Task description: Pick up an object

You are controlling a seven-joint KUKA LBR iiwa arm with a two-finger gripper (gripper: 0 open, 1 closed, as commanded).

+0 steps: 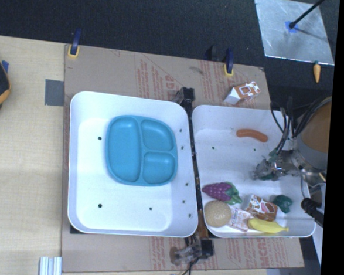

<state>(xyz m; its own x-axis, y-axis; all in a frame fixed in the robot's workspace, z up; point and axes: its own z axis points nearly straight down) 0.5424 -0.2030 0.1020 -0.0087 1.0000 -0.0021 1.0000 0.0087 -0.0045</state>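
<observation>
Two shallow white bins sit side by side on a cardboard sheet (164, 74) clamped to the wooden bench (17, 170). The left bin (79, 210) holds a blue divided plate (140, 150), lying flat toward its far half. The right bin (220, 122) holds the loose objects. The arm (316, 135) reaches in over this bin's right rim, with dark cables looping beside it. Its gripper (268, 170) hangs low above the bin floor at mid-right; whether its fingers are spread or closed cannot be told, and nothing is seen between them. A round tan bun (217, 213) lies at the near left corner, with a purple grape bunch (221, 191) just beyond it. A yellow banana (267, 227) lies along the near wall, touching a printed packet (261, 208). An orange sausage (252, 134) lies far from these, near the far wall. A dark green piece (283, 202) lies near the right wall. A small carton (243, 93) rests outside, beyond the bin's far rim.
</observation>
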